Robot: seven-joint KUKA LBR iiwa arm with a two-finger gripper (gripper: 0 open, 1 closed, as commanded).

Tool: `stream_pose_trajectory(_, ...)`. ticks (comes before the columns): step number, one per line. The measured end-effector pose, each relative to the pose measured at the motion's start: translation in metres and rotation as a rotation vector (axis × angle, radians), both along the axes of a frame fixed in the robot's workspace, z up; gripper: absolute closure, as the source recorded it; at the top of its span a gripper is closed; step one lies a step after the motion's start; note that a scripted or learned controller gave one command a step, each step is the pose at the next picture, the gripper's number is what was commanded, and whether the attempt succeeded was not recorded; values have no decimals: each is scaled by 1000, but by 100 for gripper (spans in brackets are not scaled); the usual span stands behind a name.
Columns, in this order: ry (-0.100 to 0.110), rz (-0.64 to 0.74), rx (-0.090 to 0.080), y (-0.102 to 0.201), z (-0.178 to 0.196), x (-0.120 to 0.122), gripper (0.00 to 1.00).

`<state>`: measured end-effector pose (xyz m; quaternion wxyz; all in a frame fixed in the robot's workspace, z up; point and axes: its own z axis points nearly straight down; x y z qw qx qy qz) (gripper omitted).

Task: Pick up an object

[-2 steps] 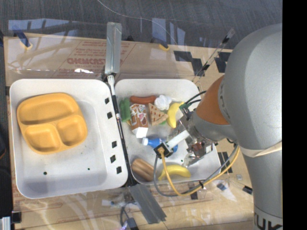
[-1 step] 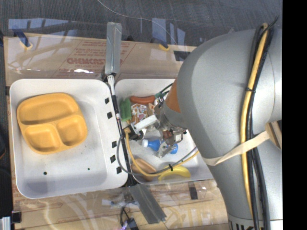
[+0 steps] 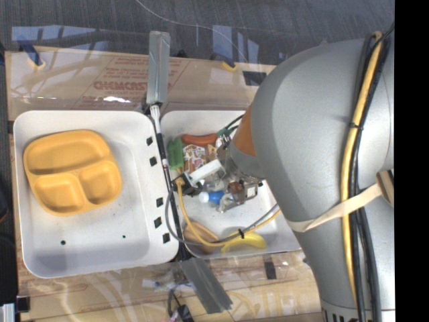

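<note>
Grey arm [image 3: 322, 153] above crosswise yellow banana [image 3: 244, 242]

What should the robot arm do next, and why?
Probably lower a little and close on one toy. The gripper hangs over the cluttered right bin, above the small blue thing, and I cannot see anything between its fingers. The yellow tray lies in the left bin.

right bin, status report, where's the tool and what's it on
Tool low in the right bin, over the clutter. Banana near the bin's front edge, untouched. Yellow tray alone in left bin.
</note>
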<state>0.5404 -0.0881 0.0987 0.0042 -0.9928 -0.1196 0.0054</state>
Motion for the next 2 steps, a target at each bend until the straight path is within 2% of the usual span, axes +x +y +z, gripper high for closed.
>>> stream_pose_trajectory(1, -15, -29, -5, 55, 192, 12, 100)
stream_pose_trajectory(2, -5, -35, -7, 16, 169, 59, 100)
